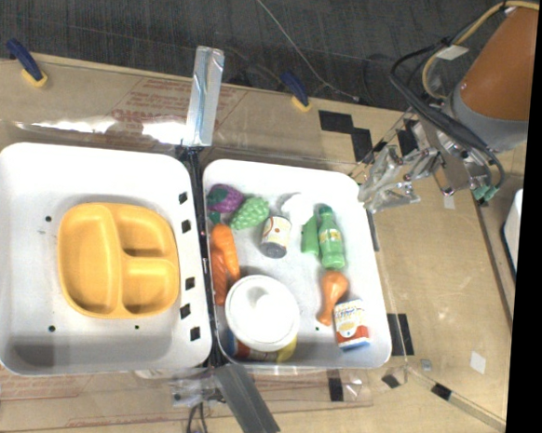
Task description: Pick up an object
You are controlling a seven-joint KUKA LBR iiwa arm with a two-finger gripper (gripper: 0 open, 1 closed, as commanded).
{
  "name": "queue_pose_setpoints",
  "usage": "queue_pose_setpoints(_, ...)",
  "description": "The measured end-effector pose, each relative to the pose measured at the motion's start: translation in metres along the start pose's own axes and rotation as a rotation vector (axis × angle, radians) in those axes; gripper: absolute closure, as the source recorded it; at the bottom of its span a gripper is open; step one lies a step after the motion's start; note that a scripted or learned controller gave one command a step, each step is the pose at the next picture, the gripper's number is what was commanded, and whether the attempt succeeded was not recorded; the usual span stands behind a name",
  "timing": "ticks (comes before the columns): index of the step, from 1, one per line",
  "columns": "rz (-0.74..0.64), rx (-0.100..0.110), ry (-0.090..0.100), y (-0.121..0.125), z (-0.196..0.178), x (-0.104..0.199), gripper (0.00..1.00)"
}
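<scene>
Metal claw [383, 187] mine, above right white bin's [359, 344] corner; grip state unclear. Crowded toys: green plastic bottle [330, 239] could slip.

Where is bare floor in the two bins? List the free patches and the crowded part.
Left bin: bare floor all round the yellow tray. Right bin: a small patch between white bowl, green bottle and drumstick. Its left side, by carrot and grapes, is crowded.

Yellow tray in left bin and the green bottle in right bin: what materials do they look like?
Yellow tray: looks like moulded plastic, matte to slightly satin; uniform colour, rounded compartment walls, soft highlights. Green bottle: probably glossy plastic, a toy by its look; bright specular spots and a solid green body. Neither can be confirmed from one overhead view.
</scene>
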State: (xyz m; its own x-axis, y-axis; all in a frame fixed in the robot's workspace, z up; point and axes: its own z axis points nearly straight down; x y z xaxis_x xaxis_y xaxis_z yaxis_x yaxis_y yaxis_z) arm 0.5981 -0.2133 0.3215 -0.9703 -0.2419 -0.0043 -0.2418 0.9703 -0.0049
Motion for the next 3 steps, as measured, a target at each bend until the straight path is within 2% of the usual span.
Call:
queue_pose_setpoints(1,-0.166,-0.010,0.010,0.003,0.126,-0.012,1.00)
queue_pose_setpoints(2,-0.010,-0.003,-0.001,0.036,0.106,-0.066,1.00)
queue_pose_setpoints(3,0.149,-0.003,-0.001,0.083,0.062,-0.082,1.00)
